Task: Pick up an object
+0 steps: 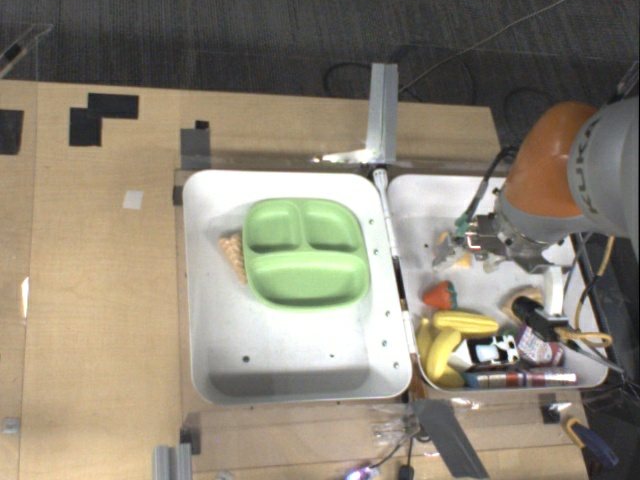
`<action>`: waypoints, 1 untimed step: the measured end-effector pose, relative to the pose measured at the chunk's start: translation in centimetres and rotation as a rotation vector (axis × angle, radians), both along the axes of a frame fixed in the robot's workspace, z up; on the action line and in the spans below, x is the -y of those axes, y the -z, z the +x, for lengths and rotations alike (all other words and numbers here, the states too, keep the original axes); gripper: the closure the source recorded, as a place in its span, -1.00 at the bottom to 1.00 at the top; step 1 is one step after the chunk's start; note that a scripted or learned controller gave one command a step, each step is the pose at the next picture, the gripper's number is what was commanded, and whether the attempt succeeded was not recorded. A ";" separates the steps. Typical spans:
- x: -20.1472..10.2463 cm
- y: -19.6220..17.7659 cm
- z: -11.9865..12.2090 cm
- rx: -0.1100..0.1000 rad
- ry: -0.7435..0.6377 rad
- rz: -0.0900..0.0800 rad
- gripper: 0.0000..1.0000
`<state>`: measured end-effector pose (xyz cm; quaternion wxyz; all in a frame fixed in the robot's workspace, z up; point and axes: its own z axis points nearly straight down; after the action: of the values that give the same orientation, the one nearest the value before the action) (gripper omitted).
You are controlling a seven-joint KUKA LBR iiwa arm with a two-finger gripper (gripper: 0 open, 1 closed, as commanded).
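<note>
Here's the desk (90, 298), pale wood, carrying 2 shallow white bins side by side. The left bin (215, 363) holds a green divided tray (303, 251), 3 compartments, with a tan, crumbly-looking piece (233, 256) tucked against the tray's left edge.

The arm (585, 168) reaches in from the right, orange band bright above the wrist, hanging over the upper part of the right bin (410, 203). At its tip the jaws (462, 240) sit low near the bin floor, beside a small whitish-yellow item (447, 259). How far apart they stand I cannot tell, and whether anything is between them I cannot tell either.

The candidates for picking crowd the right bin's lower half: a yellow banana (452, 340) by the left wall, a red strawberry-like piece (438, 295) just above it, a marker (520, 377) along the bottom edge, a small black-and-white box (492, 351) next to the banana.

My read: the pick is not yet done. Nothing is visibly lifted; grasping and raising an object remain.
</note>
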<state>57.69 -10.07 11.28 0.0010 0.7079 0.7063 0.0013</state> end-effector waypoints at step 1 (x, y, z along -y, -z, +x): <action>0.6 2.2 1.8 0.010 0.075 0.001 -1.00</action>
<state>59.54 -10.70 9.07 0.0042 0.7340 0.6791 0.0049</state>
